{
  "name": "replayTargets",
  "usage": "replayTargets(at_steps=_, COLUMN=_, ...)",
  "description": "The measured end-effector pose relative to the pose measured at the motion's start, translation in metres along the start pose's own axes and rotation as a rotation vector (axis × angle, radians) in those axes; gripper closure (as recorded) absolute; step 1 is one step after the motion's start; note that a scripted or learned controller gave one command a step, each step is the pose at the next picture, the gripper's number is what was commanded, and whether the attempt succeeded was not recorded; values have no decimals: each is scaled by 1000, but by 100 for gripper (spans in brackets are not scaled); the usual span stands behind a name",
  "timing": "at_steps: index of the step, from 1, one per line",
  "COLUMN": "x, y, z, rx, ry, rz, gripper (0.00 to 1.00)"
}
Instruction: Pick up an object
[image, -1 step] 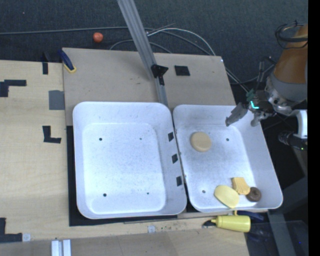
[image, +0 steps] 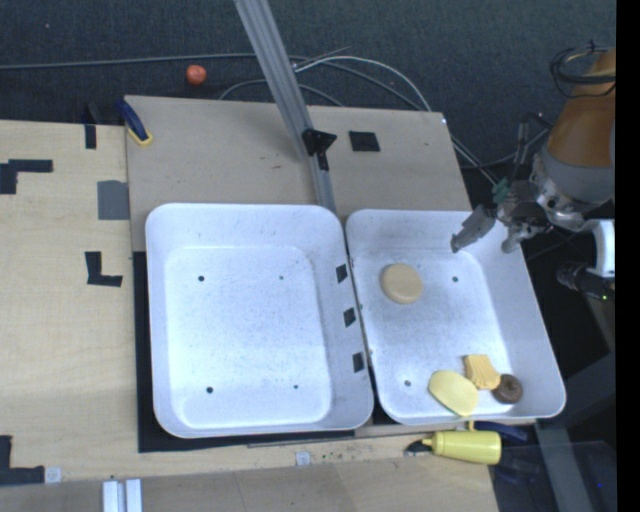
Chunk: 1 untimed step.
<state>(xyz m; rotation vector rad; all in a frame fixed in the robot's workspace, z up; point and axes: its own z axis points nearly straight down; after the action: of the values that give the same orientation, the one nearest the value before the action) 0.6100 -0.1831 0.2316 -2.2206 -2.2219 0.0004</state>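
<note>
Bench (image: 250, 160) is carrying two shallow white bins side by side, and I am watching both from above at a slant. Left bin (image: 160, 300) is sitting with its inner wall right against the right bin (image: 520, 300). Inside the right bin I am seeing four things. A round beige disc (image: 402, 283) is lying near the middle, a little toward the far-left part of the floor. Down in the near-right corner a yellow oval piece (image: 453, 391) is resting close to the near rim, with a small orange-tan block (image: 481, 371) touching or just beside it, and a small dark brown ring (image: 508, 389) sitting just beside that block, close to the right wall.

I am seeing the arm (image: 580, 140) reaching in from the right, and the end effector (image: 490, 232) is hanging over the far-right corner of the right bin, well apart from the disc and from the cluster in the near corner. Its two fingers are standing spread wide, with nothing between them.

Outside the bins, a yellow bottle-like object (image: 465, 446) is lying on its side just beyond the near rim of the right bin. A small red ball (image: 196, 73) is sitting on the dark floor beyond the far edge of the bench.
</note>
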Motion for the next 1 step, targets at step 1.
replayTargets(at_steps=1, x=-1, y=-3, z=63, rx=5, ry=1, rz=0, gripper=0)
